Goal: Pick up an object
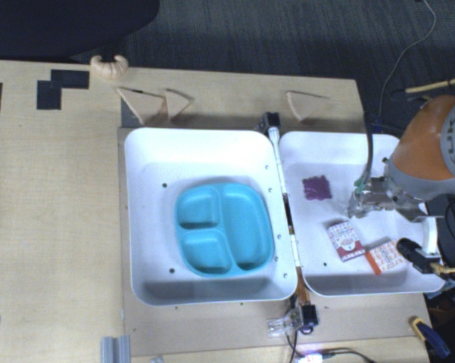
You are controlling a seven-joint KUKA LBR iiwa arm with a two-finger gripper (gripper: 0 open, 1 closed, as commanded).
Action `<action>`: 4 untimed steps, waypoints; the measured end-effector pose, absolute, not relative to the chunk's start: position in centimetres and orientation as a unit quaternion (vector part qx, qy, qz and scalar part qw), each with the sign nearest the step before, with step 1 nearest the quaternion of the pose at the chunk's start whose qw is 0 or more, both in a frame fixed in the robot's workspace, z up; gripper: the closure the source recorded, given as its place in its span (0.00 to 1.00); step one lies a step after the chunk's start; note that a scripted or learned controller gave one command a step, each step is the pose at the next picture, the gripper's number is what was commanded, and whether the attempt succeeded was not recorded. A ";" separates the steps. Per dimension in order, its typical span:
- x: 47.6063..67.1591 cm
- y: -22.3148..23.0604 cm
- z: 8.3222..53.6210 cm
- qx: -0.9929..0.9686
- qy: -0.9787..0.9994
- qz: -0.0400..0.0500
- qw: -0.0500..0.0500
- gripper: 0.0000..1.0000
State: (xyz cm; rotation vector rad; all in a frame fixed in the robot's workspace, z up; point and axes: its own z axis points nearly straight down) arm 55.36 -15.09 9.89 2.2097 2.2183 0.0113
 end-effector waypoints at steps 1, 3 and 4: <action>56.4 -20.7 11.6 0.706 0.708 0.001 0.002 1.00; 49.6 -15.5 8.7 0.707 0.708 0.002 0.003 0.00; 49.9 -15.5 9.9 0.707 0.707 0.004 0.006 1.00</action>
